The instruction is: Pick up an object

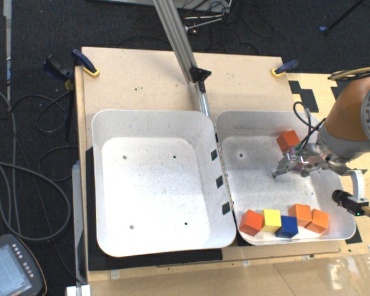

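My gripper (290, 172) hangs low over the middle of the right bin (246, 125), its two fingers spread open with only bare bin floor between them. An orange block (288, 140) lies just behind the gripper, apart from it. Along the front wall of that bin sits a row of blocks: an orange one (253, 222), a yellow one (272, 218), a blue one (288, 226), and two more orange ones (301, 214) (319, 220).
The left bin (151, 180) sits beside the right one, and their rims meet at the middle. A metal pole (176, 32) slants across the back of the bench. Clamps (85, 63) (285, 68) hold the board's far corners.
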Available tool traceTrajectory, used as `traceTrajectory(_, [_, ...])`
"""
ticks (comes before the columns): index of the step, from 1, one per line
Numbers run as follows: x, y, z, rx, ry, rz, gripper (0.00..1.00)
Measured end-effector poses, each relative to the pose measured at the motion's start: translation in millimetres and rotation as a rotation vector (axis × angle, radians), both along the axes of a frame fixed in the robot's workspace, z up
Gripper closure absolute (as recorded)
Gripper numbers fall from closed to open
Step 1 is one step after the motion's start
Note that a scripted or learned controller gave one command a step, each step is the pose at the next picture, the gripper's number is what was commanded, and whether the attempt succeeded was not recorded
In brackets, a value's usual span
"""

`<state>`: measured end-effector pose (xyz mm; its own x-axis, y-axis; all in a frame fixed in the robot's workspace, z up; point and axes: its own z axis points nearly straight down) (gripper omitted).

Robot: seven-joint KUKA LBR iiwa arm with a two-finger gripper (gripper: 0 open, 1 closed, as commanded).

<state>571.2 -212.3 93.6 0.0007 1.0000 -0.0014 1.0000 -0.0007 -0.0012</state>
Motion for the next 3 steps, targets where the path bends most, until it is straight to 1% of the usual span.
traceTrajectory(1, [1,0,12,-0.001,-0.004,0.001,1.00])
traceTrajectory(2, [4,-2,55,-0.001,-0.007,0.003,1.00])
traceTrajectory(3, [9,-11,115,-0.003,-0.009,0.002,1.00])
